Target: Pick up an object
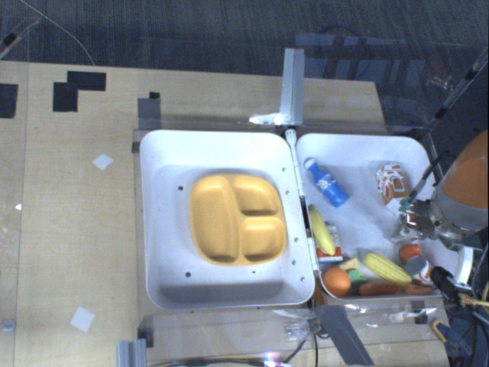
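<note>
The right bin (359, 155) holds several small items. A blue bottle (326, 183) lies near its back left, and an orange-and-white packet (392, 180) near its back right. Along the left wall lies a yellow banana (322, 234). At the front are a corn cob (387, 267), an orange (336, 281), a red sausage-like piece (378, 287) and a small red round thing (410, 251). My gripper (415, 223) reaches in from the right, low over the bin's right side. It hangs just above the red round thing and below the packet. I see nothing held.
The left bin (160, 205) holds a yellow divided tray (235, 219). A metal post (293, 86) stands behind the seam between the bins. The arm's orange band (466, 178) and cables crowd the right bin's right edge.
</note>
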